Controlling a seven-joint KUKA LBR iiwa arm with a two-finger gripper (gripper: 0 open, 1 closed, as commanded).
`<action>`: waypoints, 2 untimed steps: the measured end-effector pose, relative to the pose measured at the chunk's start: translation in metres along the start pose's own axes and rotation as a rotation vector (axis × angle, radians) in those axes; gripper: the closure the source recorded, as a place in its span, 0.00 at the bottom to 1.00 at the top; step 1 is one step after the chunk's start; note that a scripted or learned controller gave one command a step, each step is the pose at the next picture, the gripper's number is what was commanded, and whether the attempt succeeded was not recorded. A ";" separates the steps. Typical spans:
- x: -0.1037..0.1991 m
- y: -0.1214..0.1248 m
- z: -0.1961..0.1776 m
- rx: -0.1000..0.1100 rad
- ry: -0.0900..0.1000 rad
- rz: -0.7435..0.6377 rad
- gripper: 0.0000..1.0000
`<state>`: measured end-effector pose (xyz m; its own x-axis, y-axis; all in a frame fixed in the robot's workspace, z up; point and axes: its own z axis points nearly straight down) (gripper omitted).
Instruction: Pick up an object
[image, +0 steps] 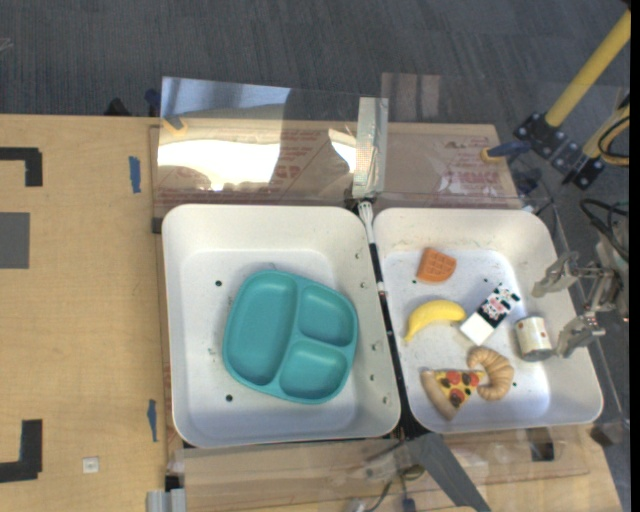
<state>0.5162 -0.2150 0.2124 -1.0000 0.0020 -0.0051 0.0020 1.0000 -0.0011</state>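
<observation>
The right bin (570, 395) holds several small objects: an orange waffle (436, 265), a yellow banana (434, 317), a black-and-white block (493, 307), a pale cylinder (533, 337), a brown croissant (491, 370) and a pizza slice (449, 387). My gripper (558, 312) hangs over the right bin's right rim, open, with its two metal fingers (558, 273) spread apart and nothing between them. The cylinder lies just left of the lower finger; I cannot tell whether they touch.
The left bin (190, 250) holds a teal divided plate (290, 336). A clear plastic sheet (260, 140) stands behind the bins. A yellow pole and black clamp (560, 140) sit at the back right. Brown cardboard (70, 300) covers the bench to the left.
</observation>
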 end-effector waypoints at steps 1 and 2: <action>0.031 -0.009 -0.034 0.002 -0.004 0.092 0.00; 0.031 -0.008 -0.033 0.001 -0.001 0.090 0.00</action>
<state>0.4848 -0.2228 0.2452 -0.9957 0.0923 -0.0064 0.0923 0.9957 -0.0013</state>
